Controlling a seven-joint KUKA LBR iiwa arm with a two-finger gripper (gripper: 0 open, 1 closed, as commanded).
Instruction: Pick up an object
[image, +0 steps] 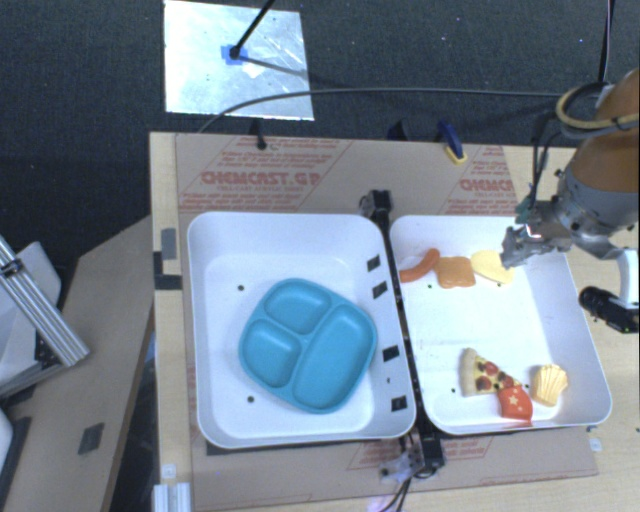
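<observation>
- I am hovering my gripper (516, 246) just beside the pale yellow piece (490, 267) in the right bin (585, 340); I cannot tell its state.
- An orange piece (455, 272) is lying just left of the pale yellow piece, a sausage (420, 265) beyond.
- A pizza slice (484, 372), a strawberry (515, 402) and a shell-shaped piece (549, 382) are lying well below the pale yellow piece.

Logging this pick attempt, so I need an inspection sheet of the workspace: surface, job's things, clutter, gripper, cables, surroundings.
Surface: brown board bearing left bin and right bin side by side.
Job's things: in the right bin, an orange sausage-like piece, a tan piece and a pale yellow piece near the far wall; pizza slice, red piece and ridged yellow piece near the front.
Clutter: blue divided plate in the left bin.
Gripper: gripper over the pale yellow piece; grasp cannot be judged.
Cables: black cable beyond the board.
Surroundings: dark floor, foil sheet, aluminium rail.
</observation>
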